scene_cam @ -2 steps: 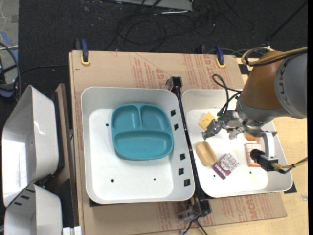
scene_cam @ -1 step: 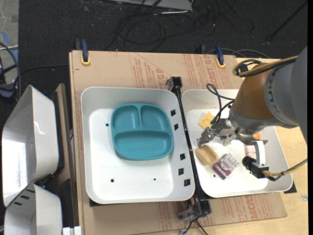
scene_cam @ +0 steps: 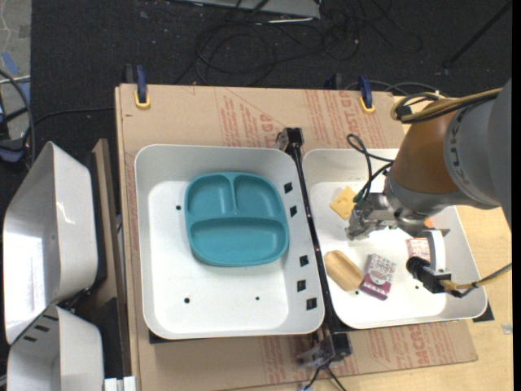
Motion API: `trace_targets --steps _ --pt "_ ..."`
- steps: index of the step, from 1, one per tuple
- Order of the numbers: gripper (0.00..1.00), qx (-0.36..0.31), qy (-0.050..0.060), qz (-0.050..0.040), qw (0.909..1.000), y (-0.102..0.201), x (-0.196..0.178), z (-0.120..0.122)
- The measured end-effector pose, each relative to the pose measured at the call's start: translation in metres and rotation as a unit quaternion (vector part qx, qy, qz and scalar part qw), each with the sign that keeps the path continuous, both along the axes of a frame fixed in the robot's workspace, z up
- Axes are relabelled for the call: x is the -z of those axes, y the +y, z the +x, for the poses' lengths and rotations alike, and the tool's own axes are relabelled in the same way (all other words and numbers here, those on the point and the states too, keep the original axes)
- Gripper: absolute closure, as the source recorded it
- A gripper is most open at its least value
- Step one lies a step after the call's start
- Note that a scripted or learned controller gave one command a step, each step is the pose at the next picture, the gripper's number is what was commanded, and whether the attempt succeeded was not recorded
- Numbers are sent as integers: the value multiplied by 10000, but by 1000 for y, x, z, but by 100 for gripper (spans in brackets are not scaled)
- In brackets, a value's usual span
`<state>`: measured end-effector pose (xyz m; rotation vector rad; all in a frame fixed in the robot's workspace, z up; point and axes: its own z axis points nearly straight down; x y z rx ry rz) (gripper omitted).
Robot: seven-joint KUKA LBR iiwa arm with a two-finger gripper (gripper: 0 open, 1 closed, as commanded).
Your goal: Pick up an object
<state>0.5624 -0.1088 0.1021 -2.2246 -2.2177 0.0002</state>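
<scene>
Two shallow white bins are seen from above, side by side on a brown counter point(scene_cam: 244, 116) at the middle of the frame. In the left bin point(scene_cam: 155, 243) a teal plate point(scene_cam: 236, 218) with three compartments is laid flat, toward the bin's upper half. The right bin point(scene_cam: 468, 300) is entered from the right edge of the frame by the grey arm point(scene_cam: 480, 149) with its orange band point(scene_cam: 423, 149). The pincer point(scene_cam: 360, 225) is lowered into the middle of that bin; whether it is wide or narrow cannot be told. A yellow piece point(scene_cam: 342, 202) is seen just left of it, above. Below it, near the bin's lower left, a tan roll point(scene_cam: 343, 270) is placed, with a purple packet point(scene_cam: 378, 275) just to its right. A small red-and-white item point(scene_cam: 418, 248) is seen right of the pincer
</scene>
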Motion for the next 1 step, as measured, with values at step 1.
trace_targets --steps 1 --pt "100 -26 -31 -8 10000 -2 -63 5"
